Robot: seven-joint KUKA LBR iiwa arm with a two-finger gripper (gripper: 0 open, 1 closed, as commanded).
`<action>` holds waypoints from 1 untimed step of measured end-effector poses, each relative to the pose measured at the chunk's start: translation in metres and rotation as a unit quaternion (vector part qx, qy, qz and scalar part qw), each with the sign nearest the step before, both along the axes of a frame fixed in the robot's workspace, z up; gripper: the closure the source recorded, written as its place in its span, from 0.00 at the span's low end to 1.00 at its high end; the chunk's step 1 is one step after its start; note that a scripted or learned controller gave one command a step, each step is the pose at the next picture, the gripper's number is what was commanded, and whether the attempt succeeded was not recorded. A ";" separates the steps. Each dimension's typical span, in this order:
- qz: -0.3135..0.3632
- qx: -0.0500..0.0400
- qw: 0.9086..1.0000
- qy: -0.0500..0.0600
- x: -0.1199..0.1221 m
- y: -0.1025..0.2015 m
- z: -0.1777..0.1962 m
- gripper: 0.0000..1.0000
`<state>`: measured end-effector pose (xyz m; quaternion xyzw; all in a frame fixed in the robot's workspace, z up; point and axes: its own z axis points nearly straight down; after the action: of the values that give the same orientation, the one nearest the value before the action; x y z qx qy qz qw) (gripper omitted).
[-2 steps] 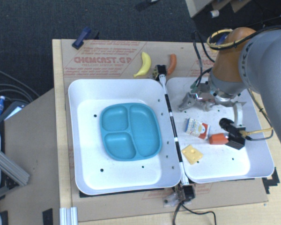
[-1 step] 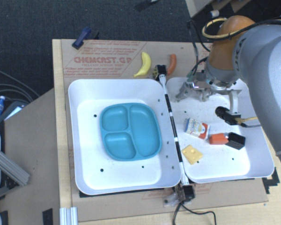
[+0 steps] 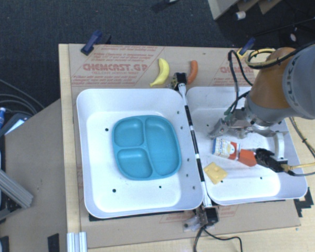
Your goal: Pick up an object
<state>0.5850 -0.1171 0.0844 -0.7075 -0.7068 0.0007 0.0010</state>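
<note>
In the right bin [image 3: 262, 190] lies a small white and blue carton [image 3: 224, 148] with a red-orange end, flat near the bin's middle. A yellow cheese-like wedge [image 3: 216, 172] rests just in front of it, close to the bin's left wall. My gripper [image 3: 232, 129] hangs low over the right bin, right behind the carton and nearly touching its top edge. Nothing shows between the gripper and the carton that I can call a grasp. The grey arm with its orange band [image 3: 270, 85] reaches in from the right.
The left bin [image 3: 94, 114] holds a blue divided plate [image 3: 146, 146]. Behind the bins, on the bench, lie a yellow banana [image 3: 161, 72] and a small orange piece [image 3: 192, 71]. A blue clip [image 3: 91, 43] sits at the bench's back left corner.
</note>
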 end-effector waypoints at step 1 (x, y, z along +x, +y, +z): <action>0.001 0.000 1.000 -0.002 0.059 0.026 0.001 0.00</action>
<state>0.6435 -0.0915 0.0851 -0.7069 -0.7073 -0.0004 -0.0006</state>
